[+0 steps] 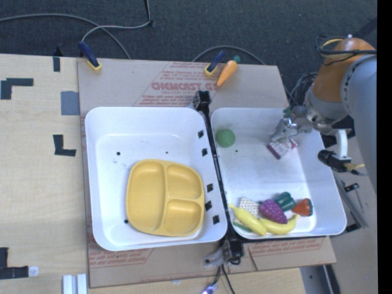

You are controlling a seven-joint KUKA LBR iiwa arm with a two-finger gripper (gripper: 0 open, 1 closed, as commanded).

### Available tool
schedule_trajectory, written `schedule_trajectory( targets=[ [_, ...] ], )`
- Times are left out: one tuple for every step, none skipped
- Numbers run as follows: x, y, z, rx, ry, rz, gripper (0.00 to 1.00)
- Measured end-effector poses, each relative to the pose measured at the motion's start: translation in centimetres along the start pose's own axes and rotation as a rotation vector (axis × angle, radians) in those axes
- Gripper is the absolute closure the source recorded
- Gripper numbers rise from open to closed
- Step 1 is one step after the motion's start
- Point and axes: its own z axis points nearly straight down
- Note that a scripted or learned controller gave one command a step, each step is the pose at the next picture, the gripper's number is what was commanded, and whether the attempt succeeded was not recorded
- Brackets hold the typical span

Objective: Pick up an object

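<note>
End effector (286, 131) | grip unclear (fingers obscured) | small pink-white packet (282, 147) just below, touching.

I see a small pink-and-white packet (282, 146) in the right bin (257, 164), near its far right side, tilted, directly under the gripper (286, 131). A green ball (225, 138) sits by the bin's left wall. Along the near wall lie a banana (263, 224), purple grapes (272, 211), a dark green piece (284, 199), a red piece (302, 207) and a pale checked piece (247, 204), bunched together.
</note>
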Motion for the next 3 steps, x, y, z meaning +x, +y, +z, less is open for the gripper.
schedule_trajectory(
  targets=[
    [1.7, 0.9, 0.5, 0.001, -0.007, 0.002, 1.0],
    [1.9, -4.7, 0.5, 0.002, -0.004, 0.002, 1.0],
    [2.2, -4.8, 0.7, 0.007, 0.003, 0.0, 0.0]
  ],
)
